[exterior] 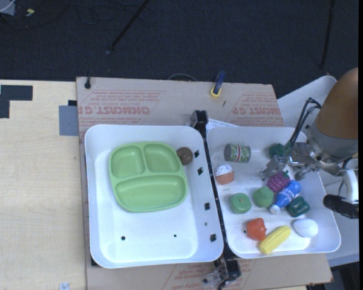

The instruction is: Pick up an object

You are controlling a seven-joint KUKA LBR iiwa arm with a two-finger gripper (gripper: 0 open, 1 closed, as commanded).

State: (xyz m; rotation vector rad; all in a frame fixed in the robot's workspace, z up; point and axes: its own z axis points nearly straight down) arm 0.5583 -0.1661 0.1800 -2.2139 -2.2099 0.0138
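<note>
My gripper [282,167] reaches in from the right and hangs low over the back right part of the right bin [333,237]. It sits just above a purple bunch of grapes [278,182], with a dark teal object [277,151] right behind it. A blue bottle [286,196] and a dark green piece [299,206] lie just in front of the gripper. Nothing shows clearly between its fingers.
The right bin also holds a green can [236,153], a cupcake [224,174], two green round toys [240,203] [264,197], a red pepper [255,228], yellow corn [274,238] and a white egg [305,227]. The left bin [109,234] holds a green divided plate [148,177] and a brown ball [184,156].
</note>
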